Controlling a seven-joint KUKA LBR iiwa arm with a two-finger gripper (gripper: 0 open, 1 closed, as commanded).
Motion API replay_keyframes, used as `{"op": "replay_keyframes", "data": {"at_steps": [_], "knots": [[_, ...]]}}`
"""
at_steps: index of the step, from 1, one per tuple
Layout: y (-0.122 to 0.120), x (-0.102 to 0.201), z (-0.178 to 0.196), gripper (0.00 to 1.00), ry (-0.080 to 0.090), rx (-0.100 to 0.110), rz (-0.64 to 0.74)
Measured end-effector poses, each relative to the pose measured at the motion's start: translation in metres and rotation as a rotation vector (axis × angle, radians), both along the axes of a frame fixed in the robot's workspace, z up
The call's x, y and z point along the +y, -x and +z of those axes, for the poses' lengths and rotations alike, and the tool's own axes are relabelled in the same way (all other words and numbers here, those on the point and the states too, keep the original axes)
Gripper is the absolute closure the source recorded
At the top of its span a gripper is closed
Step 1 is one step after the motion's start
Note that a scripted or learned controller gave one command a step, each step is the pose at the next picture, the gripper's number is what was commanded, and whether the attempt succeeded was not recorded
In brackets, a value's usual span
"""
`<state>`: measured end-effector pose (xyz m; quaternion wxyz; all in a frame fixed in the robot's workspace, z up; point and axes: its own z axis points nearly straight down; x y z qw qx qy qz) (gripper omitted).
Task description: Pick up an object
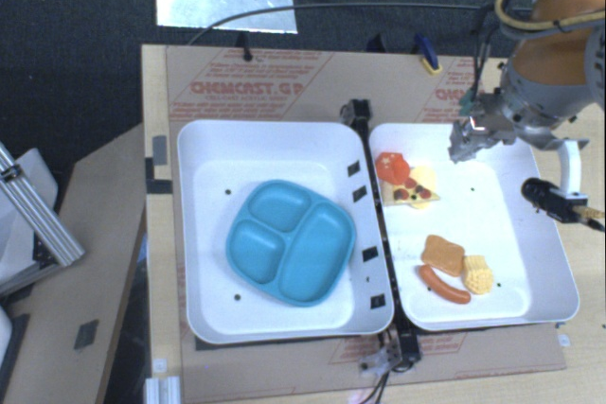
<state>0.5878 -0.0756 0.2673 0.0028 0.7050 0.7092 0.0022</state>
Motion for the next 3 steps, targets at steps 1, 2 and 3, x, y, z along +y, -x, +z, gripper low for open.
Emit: {"op": "replay_keyframes", "data": {"at_steps": [1, 2, 3], "knots": [[-0.004, 0.056, -0.016, 1.0, -0.002, 0.005, 0.004], [0.003, 0.117, -0.027, 1.0, -0.003, 0.007, 0.005], [0.0, 0.161, -0.034, 1.0, -0.002, 0.006, 0.003]]}}
